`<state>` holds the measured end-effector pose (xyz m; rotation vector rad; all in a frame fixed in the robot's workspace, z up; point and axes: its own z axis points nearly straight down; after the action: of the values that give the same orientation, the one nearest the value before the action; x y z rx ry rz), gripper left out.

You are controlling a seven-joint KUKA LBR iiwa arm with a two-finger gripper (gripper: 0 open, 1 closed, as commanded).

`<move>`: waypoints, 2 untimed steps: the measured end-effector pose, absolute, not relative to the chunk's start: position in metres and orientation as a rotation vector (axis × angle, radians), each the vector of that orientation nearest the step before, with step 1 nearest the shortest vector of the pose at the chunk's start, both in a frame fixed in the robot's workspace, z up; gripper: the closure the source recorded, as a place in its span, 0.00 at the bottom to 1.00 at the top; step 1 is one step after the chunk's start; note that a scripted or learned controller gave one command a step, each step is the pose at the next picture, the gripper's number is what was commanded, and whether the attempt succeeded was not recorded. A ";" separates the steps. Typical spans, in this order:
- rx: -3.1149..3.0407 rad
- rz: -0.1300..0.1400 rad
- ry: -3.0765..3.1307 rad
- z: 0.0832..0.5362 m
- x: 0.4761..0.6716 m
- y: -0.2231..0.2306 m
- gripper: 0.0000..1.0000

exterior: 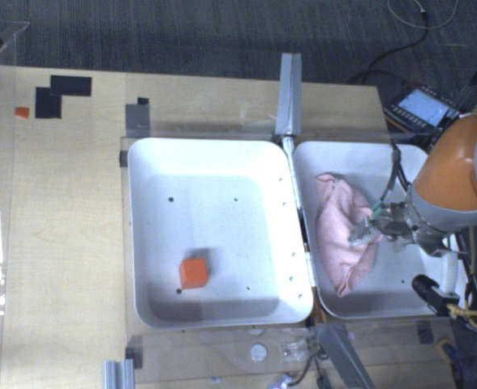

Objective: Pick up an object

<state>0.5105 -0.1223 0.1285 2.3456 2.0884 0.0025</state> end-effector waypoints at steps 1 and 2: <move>2.463 0.009 1.937 0.258 0.493 -0.166 0.00; 2.447 0.003 1.968 0.167 0.526 -0.111 0.00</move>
<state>0.5264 -0.1111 0.1674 2.4465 1.9677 0.0035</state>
